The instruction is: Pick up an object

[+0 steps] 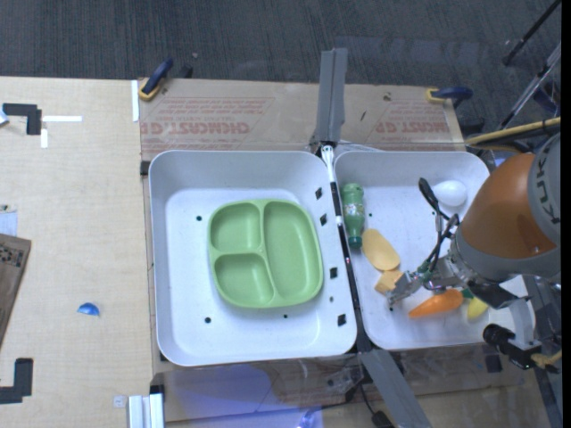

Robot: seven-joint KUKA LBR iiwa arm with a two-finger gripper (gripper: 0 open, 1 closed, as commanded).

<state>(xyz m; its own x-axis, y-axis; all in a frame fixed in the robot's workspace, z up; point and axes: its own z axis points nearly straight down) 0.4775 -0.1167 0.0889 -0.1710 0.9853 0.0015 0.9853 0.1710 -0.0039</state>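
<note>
Gripper (403,285): low in right bin (393,328), fingers' opening cannot be told.
Carrot (437,304): just right of it.
Left bin (178,328): green 3-part plate (266,253).

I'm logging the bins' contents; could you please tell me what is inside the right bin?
The right bin holds a green bottle, yellow piece, carrot and ladle; the arm covers its right part.

Right bin (393,163) holds my pick options: green bottle (353,212) lying along left wall, yellow piece (381,250) beside it, orange carrot (437,304) lying flat near front, white spoon (444,194) at back.
</note>
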